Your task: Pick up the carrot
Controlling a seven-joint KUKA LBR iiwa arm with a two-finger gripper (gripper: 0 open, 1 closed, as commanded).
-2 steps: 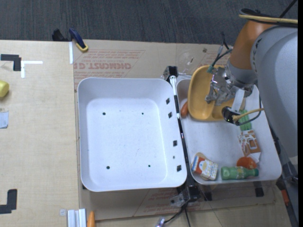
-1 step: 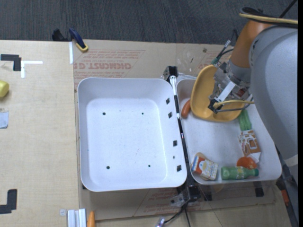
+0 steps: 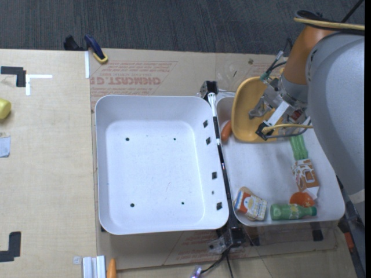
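Cardboard (image 3: 151,74) under the bins carries red print, mirrored and not legible. The arm (image 3: 342,97) reaches over the right bin (image 3: 272,172). Its gripper (image 3: 264,120) is at a yellow bowl (image 3: 246,109), and I cannot tell how far open it is. The carrot (image 3: 226,131) lies just left of the bowl, against the bin's left wall.

The left bin (image 3: 152,172) and right bin (image 3: 262,168) sit side by side on the table (image 3: 46,184). In the right bin, the carrot (image 3: 226,131) lies against the left wall, partly under a bowl (image 3: 248,110); a pouch (image 3: 251,205) and a bottle (image 3: 293,212) lie along the near wall.
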